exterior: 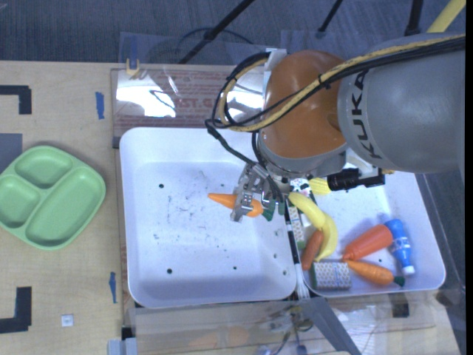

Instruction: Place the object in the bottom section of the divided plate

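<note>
In the camera view, we see the tool [250, 202] low over the left bin [148, 168], its fingers clenched on a small orange carrot [225, 200] near that bin's right wall. We find the green divided plate [50, 196] on the worktop [59, 95], well left of that bin.

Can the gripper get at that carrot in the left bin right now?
Probably yes. The gripper is right at the carrot near the left bin's right wall, with nothing else beside it. Whether the carrot actually sits between the fingers isn't clear.
</note>
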`<state>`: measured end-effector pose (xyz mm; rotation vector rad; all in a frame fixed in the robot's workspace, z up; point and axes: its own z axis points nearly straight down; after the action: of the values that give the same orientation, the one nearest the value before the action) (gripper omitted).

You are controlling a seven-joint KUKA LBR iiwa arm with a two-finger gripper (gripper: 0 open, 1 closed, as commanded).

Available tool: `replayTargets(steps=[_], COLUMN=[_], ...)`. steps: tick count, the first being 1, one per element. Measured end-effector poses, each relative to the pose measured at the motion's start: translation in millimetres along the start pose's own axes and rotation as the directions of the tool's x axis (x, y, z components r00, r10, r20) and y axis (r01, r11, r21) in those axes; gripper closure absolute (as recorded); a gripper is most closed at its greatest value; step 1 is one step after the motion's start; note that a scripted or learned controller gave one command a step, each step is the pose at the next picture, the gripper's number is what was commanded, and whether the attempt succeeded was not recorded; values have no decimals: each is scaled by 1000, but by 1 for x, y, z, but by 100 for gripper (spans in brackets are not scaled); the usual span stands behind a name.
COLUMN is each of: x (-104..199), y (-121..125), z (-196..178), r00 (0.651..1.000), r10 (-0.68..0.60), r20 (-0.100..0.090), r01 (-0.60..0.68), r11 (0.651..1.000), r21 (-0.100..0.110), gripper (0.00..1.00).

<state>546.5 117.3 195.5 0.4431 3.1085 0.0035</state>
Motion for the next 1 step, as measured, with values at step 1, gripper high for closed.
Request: replayTargets(steps=[1], x=[0], y=[0], z=[0], r00=[1000], r10=[0], r20=[1], r01=[0], r11=[1000], r21=[0], gripper=[0])
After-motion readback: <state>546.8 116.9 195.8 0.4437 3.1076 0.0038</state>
